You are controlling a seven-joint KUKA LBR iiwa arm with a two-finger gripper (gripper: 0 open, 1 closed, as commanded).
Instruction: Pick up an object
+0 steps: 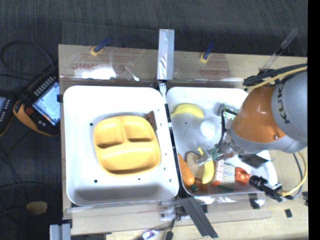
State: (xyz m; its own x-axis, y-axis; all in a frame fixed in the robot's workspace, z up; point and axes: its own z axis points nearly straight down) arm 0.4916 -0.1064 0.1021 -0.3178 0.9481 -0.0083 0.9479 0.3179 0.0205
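Gripper [216, 154] lowered into the right bin [260, 96] — finger spread cannot be told.

Toy food is heaped at the bin's 6 o'clock — a carrot [186, 171] and banana [207, 171] beside the gripper.

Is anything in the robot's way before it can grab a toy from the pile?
Nothing visible blocks it. The gripper is already down in the right white bin, right at the heap: an orange plastic carrot, a yellow banana-shaped piece and a red-and-white packet. They lie packed together, so neighbours may crowd whichever it picks.
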